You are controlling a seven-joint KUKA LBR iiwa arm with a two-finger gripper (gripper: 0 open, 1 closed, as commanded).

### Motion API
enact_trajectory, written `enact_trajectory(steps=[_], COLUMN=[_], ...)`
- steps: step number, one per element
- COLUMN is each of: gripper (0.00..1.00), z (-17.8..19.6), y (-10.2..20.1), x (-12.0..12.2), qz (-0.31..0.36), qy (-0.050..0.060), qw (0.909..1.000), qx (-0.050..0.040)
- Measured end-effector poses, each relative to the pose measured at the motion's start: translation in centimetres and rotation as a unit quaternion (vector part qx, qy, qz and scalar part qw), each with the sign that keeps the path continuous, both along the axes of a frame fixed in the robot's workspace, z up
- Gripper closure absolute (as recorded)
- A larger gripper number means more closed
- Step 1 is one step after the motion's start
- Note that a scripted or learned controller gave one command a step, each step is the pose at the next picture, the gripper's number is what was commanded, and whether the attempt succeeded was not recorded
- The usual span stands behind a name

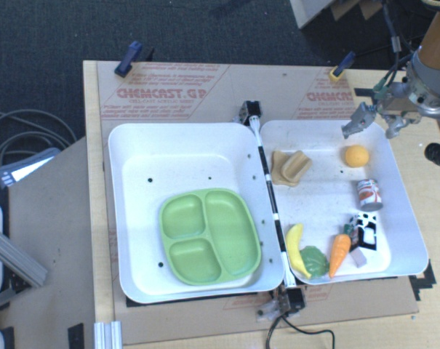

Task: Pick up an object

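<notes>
Overhead, the gripper [376, 120] hangs with its fingers spread wide, holding nothing, at the right bin's [401, 217] one-o'clock corner. Just at its five o'clock lies the orange [357, 155]: probably light, firm and smooth, so it may roll. Gripping across its widest middle looks safest.

Both bins [125, 195] look like smooth, faintly glossy white plastic. The green tray [209, 236] is matt plastic. Beside it, the banana [296, 249] shines slightly. The counter [205, 93] is printed brown paper; the gripper [376, 118] is grey metal.
</notes>
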State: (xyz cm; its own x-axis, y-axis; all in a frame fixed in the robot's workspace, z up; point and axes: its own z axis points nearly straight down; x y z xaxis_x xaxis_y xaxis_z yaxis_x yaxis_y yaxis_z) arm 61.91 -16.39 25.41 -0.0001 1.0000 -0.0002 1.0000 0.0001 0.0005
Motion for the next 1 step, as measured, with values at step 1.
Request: enact_trajectory(steps=[1], gripper=[0.00], z=[-9.33], y=[-4.80], x=[1.69], qz=[0.000], qy=[0.002], qw=[1.0000], qx=[0.0000])
